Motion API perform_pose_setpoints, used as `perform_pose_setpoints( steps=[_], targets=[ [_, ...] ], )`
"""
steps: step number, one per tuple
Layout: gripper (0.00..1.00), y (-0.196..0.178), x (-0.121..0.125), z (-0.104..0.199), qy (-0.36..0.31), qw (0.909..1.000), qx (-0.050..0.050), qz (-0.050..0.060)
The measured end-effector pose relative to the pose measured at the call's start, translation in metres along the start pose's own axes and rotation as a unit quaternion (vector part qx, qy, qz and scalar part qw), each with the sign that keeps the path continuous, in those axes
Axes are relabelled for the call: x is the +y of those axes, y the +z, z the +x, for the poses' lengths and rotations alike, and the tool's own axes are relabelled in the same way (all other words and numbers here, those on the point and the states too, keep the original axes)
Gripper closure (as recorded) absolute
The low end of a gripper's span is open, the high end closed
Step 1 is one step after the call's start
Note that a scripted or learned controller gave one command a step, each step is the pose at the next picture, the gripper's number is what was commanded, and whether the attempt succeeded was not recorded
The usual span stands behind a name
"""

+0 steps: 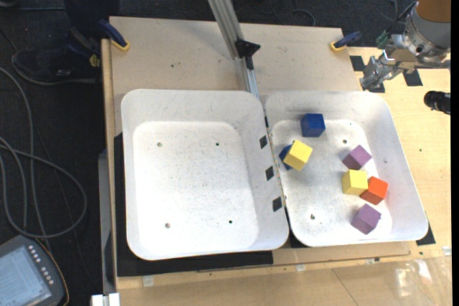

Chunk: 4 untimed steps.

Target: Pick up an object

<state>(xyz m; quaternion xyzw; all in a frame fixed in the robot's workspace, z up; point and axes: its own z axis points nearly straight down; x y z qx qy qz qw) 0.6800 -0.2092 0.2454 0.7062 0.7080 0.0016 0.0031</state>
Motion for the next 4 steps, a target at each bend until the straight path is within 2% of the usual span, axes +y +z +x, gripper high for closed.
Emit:
perform_pose_setpoints(
  steps=[2, 4],
  targets=[
    [1.0, 0.02, 0.0, 0.112, -0.003, 1.0, 0.002, 0.004],
    [1.0, 0.003, -0.001, 0.233, -0.003, 1.0, 0.002, 0.003]
  ],
)
